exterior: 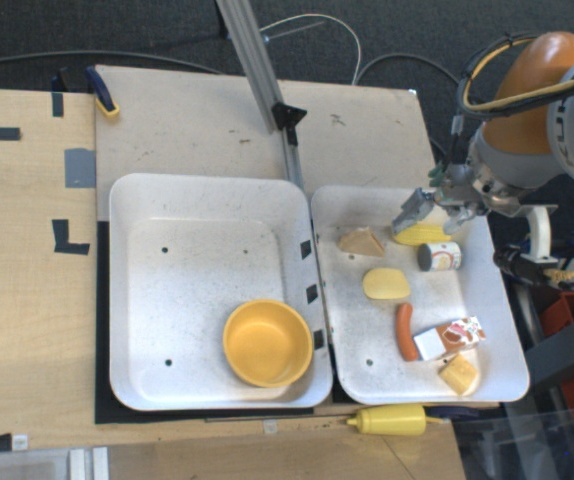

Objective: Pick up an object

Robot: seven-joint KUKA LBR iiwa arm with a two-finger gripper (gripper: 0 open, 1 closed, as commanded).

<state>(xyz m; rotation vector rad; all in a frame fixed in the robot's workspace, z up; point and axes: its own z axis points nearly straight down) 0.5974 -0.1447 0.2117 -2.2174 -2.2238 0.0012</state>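
Right now the arm (527, 98) reaches in from the upper right of the frame, and its gripper (429, 208) hangs low over the far end of the right bin (347, 368), just above a banana (419, 235). Whether the jaws are spread or pressed together I cannot tell. Beside the banana lies a small can (439, 257); lower down sit a bread wedge (363, 241), a lemon (386, 284), a sausage (405, 331) and a carton (449, 337). A yellow bowl (267, 342) rests in the left bin (167, 268). A mustard bottle (392, 420) lies on the worktop (27, 298).
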